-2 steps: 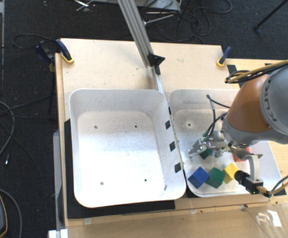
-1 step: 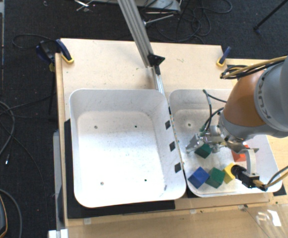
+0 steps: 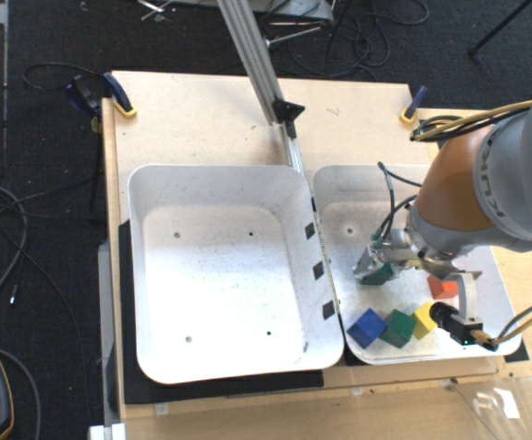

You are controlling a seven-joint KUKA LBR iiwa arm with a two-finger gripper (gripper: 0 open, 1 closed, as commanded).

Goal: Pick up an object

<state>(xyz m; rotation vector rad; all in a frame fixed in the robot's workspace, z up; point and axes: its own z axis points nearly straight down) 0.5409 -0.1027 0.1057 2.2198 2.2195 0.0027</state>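
The gripper (image 3: 374, 269) hangs low in the right white bin (image 3: 339, 191); whether it is open, nobody can tell. The blue cube (image 3: 366, 327), green cube (image 3: 399, 327) and yellow block (image 3: 424, 321) sit near the front rim. It should come straight down over one.

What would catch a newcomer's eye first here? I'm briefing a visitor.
The grey arm with its orange band reaches in from the right over the right bin. Below it, a blue block, green block and yellow block line that bin's near edge.
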